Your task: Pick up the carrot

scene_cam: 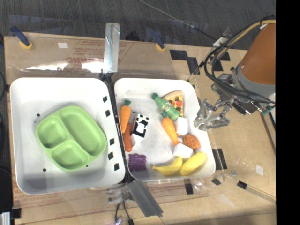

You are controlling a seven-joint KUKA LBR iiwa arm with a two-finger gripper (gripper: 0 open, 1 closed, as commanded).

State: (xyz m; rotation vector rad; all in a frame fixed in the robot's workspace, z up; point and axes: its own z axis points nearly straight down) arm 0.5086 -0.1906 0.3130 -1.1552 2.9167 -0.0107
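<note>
Two carrots lie in the right bin (201, 95). One carrot (124, 117) with a green top rests along the bin's left wall, pointing toward the front. The other carrot (169, 130) lies near the bin's middle, between a green bottle (164, 105) and a white block (182, 125). My gripper (211, 119) hovers at the bin's right rim, to the right of the middle carrot and apart from it. Its metal fingers (201, 120) are spread open with nothing between them.
The right bin also holds a pizza slice (176, 99), a black-and-white toy (140, 124), purple grapes (137, 161), a banana (168, 167), a yellow fruit (194, 163) and a brown piece (191, 141). A green divided plate (70, 137) sits in the left bin (23, 97).
</note>
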